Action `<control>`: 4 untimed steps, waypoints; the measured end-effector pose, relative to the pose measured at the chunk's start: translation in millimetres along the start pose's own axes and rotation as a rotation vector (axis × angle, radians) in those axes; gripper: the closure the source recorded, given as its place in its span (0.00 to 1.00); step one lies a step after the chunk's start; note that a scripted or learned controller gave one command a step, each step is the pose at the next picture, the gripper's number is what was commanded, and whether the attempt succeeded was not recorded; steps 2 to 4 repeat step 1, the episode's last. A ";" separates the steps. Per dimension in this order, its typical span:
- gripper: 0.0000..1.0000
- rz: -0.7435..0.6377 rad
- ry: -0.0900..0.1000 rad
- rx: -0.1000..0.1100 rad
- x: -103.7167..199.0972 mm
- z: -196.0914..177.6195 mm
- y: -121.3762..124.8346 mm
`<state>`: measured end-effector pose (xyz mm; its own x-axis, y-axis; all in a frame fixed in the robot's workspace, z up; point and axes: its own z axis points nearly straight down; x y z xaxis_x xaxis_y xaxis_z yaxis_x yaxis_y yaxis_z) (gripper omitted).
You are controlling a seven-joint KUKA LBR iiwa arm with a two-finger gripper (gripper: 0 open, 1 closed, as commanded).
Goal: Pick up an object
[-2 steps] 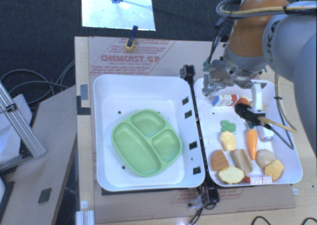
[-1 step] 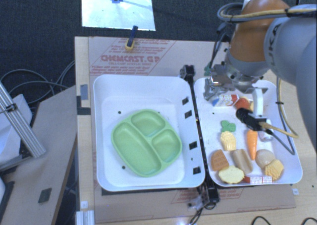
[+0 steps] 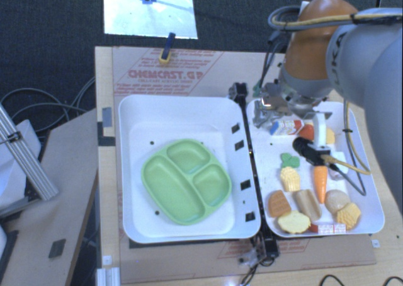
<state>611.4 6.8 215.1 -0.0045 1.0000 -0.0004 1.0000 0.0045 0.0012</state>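
My gripper hangs low over the far left corner of the right bin, close to the wall between the two bins. Just to its right lies a red, white and blue packet, beside an orange-red tomato. Nearer the front lie a green piece, a corn cob, a carrot, a brown bread piece and a beige piece. I see nothing held in the gripper.
A green divided plate lies in the left bin. More toy foods crowd the right bin's front: a yellow lump, a round beige piece and a yellow ridged piece. The arm covers the bin's far right.
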 end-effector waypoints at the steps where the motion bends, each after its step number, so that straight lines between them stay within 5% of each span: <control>1: 1.00 0.003 0.001 0.000 -10.7 -15.1 -1.4; 4: 1.00 0.003 0.001 0.000 -10.7 -15.1 -1.4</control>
